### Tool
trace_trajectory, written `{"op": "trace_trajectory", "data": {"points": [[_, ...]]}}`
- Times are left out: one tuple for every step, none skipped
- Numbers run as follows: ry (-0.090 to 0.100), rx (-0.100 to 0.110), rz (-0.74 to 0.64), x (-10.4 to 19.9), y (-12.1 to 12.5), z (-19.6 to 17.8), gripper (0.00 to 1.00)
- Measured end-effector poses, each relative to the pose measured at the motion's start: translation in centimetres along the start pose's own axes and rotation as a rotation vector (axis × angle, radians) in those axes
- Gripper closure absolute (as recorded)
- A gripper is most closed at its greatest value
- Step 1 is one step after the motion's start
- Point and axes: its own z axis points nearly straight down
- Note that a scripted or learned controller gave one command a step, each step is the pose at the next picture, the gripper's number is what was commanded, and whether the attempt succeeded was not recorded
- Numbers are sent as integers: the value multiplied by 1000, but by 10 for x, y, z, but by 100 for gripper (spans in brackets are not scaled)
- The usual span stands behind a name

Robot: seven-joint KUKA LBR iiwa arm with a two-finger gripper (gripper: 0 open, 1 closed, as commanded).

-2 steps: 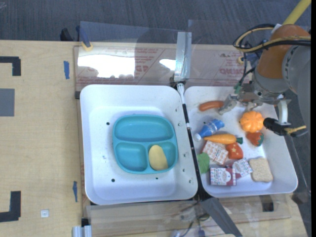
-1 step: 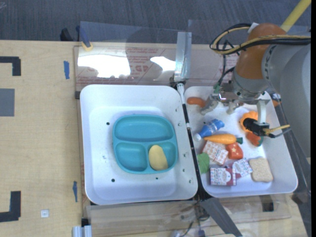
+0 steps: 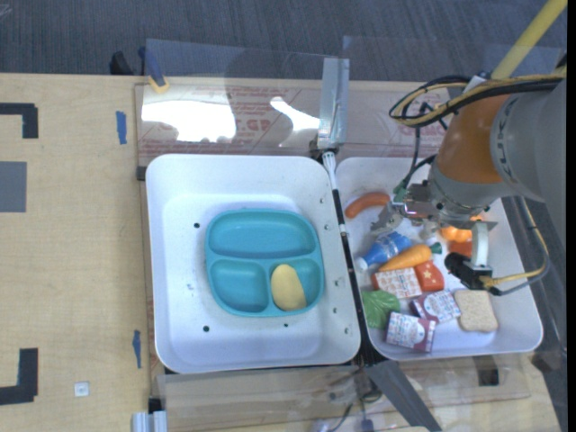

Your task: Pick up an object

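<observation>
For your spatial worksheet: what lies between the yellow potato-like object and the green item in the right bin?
In the camera view, between the yellow object and the green item lie the teal tray's rim and the bins' adjoining walls.

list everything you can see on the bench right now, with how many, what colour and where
bins: two, white, side by side on the bench
divided tray: one, teal, in the left bin
potato-like piece: one, yellow, in the tray's lower right compartment
sausage: one, red-orange, top of the right bin
carrot: one, orange, middle of the right bin
bread slice: one, tan, lower right of the right bin
packets: several, red and white, lower part of the right bin
green item: one, by the divider
arm: one, grey and orange, over the right bin
gripper: one, above the right bin's pile
</observation>
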Motion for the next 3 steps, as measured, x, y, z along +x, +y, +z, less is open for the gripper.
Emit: {"op": "trace_trajectory", "data": {"points": [[-1,-8,2,-1,2,-13,100],[0,-6,2,0,2,-11,0],[0,-3,-43,-22,-41,-1,0]]}}
